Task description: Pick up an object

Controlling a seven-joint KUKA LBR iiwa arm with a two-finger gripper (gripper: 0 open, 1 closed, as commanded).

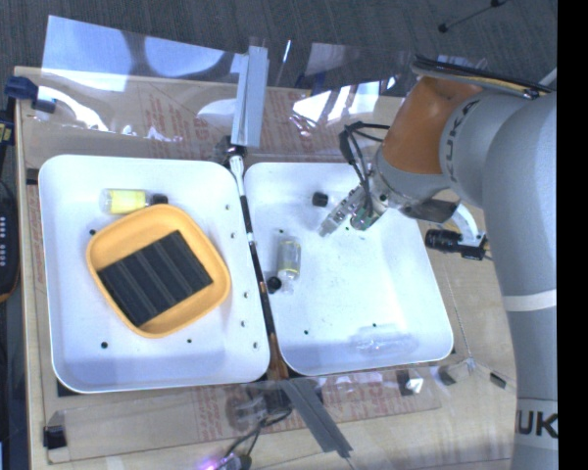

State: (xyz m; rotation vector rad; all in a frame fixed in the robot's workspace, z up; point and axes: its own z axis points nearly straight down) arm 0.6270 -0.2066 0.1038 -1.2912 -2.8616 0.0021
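Observation:
My gripper [345, 225] hangs over the upper middle of the right bin [421, 292], its two fingers apart and nothing between them. A small black piece [319, 200] lies just to its upper left. A short pale cylinder [289, 258] lies lower left of it, near the bin's left wall. In the left bin [59, 262] sits an orange dish with a black ridged insert [157, 268], and a small yellow object [125, 201] lies above that dish.
A clear plastic item [377, 341] lies near the right bin's front wall. A metal bar [247, 96] stands upright behind the divide between the bins. The grey arm with its orange band [426, 125] reaches in from the right.

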